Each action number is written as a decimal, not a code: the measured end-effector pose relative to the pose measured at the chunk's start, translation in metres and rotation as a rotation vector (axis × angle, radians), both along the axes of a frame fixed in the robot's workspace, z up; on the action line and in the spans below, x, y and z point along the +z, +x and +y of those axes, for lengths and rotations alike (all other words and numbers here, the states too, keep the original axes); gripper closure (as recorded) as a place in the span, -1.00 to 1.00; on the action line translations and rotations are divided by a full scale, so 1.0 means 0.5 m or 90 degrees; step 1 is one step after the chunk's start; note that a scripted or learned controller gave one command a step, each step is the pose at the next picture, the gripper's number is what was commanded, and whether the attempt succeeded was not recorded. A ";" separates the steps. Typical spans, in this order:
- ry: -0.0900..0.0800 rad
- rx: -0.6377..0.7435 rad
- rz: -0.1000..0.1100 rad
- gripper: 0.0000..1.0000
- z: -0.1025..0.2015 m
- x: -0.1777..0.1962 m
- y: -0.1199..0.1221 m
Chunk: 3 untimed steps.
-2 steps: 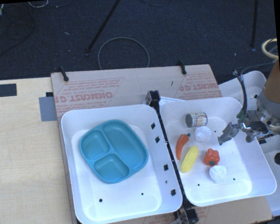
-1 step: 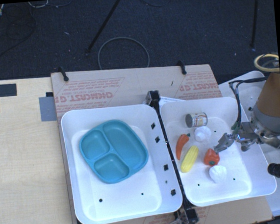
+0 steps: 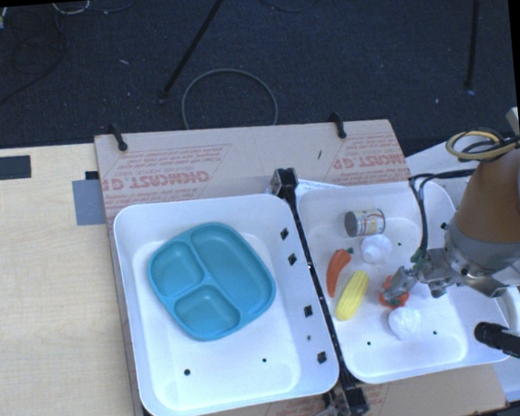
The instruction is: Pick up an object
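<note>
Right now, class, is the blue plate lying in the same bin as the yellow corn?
No. The blue plate lies in the left bin, while the corn lies in the right bin.

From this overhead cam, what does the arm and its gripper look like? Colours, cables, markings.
The arm enters from the right: a grey rounded link topped by a broad orange band. A grey metal two-finger gripper sits at its end over the right white bin. A black cable loops near the arm and a coiled yellow cable lies behind it. No markings are readable.
</note>
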State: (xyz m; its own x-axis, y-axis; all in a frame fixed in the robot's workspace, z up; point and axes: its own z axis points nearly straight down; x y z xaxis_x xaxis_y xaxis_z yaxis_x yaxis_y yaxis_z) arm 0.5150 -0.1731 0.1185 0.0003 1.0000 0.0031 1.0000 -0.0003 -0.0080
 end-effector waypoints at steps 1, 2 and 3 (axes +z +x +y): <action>-0.001 -0.004 -0.002 1.00 -0.004 0.027 0.001; -0.002 -0.002 -0.006 1.00 -0.011 0.112 0.004; -0.002 0.001 -0.007 1.00 0.005 0.222 0.016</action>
